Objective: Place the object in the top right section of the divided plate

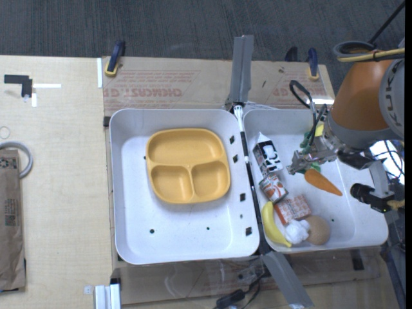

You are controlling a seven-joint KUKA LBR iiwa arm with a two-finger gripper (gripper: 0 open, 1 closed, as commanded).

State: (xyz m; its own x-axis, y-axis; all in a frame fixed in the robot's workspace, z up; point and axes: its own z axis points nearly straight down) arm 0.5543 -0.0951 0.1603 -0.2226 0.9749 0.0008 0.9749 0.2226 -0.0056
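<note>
Carrot [323, 183]: orange, tapered, lying in right bin [367, 234], beside gripper [307, 161] | grip state: cannot tell | plate [188, 165]: yellow, three sections, left bin [129, 192]

Grey arm [367, 108] reaching in, gripper [308, 159] lowered

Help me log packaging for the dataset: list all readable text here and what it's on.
"CHEMICAL GUYS", red, seen upside down: on the cardboard behind the bins.
Large white letters on the black pack: too blurred to read.
Can label: unreadable.
Brown bag print: too small.
</note>
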